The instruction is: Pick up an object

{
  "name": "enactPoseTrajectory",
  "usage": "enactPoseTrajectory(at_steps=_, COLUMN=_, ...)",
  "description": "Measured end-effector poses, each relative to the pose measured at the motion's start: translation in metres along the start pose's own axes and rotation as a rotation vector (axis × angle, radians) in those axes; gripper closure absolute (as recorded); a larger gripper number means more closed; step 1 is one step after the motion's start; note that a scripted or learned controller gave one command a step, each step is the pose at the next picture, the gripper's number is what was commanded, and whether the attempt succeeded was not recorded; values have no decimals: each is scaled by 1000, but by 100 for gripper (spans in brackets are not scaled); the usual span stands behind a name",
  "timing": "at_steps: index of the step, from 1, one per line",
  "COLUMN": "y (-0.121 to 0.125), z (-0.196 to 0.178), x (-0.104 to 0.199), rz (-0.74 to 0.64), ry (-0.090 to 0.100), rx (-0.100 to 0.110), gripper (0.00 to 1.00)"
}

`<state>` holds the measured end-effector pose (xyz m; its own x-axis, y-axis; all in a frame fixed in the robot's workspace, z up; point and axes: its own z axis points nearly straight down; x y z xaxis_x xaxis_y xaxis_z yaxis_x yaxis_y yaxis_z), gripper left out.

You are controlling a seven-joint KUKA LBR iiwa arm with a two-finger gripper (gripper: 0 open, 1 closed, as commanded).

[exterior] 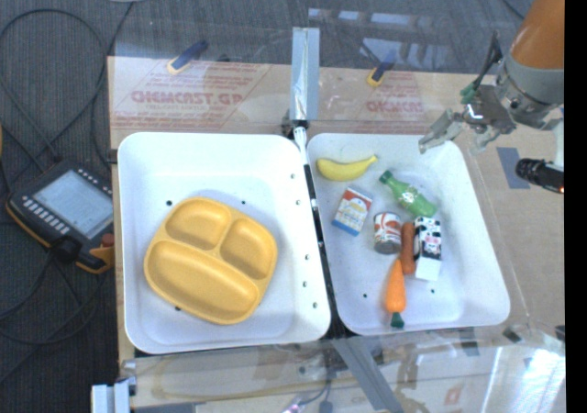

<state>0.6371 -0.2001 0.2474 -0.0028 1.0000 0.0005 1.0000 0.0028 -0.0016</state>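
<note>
Lying in the left white plastic bin [138,310]: a yellow plastic tray with three sections [210,260], tilted a bit. Sitting in the right white plastic bin [477,292], all close together: a yellow curved banana [346,165] near the top, a small red and white carton [351,212], a green plastic bottle [409,194] lying on its side, a little red tin can [387,232], an orange carrot with a green tip [395,289], and a black and white milk box [428,249] touching something brown beside the carrot. Hovering over the top right corner of that bin: the grey two-finger gripper [451,129], fingers spread apart, holding nothing. Maybe going wrong: closing on two toys at once in the crowded middle, or bumping the bin wall while reaching for the banana or bottle.
</note>
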Motion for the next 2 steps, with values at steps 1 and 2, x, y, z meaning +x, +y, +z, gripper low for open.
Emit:
enactPoseTrajectory(at_steps=1, y=-4, z=153, x=4, rz=92, ry=-2, rx=-2, gripper=0)
enactPoseTrajectory(at_steps=2, y=-4, z=144, x=5, rz=90, ry=-3, rx=1, gripper=100)
